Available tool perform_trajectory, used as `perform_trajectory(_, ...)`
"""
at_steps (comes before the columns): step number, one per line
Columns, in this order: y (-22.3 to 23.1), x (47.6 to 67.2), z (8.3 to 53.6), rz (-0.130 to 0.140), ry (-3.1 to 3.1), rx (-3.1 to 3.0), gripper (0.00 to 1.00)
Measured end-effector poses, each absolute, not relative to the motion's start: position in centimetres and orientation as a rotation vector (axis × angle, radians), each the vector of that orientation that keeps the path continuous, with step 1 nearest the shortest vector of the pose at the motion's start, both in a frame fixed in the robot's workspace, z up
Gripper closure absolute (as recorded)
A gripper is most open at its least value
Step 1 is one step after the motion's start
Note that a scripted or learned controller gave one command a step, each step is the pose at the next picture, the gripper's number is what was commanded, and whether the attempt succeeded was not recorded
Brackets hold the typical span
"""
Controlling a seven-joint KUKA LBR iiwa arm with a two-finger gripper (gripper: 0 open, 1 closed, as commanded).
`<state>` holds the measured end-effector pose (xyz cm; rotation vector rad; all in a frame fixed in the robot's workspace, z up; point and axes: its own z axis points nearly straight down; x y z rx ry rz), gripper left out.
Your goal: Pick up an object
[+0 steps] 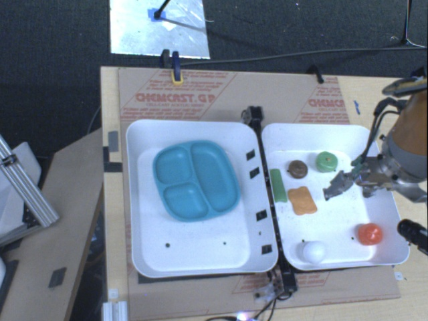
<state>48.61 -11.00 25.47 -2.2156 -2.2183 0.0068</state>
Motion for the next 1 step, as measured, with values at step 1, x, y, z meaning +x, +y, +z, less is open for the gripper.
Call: perform_trajectory(1, -10.99, 48.80, 25.91, -0.002, -2.227, -2.219, 0.00)
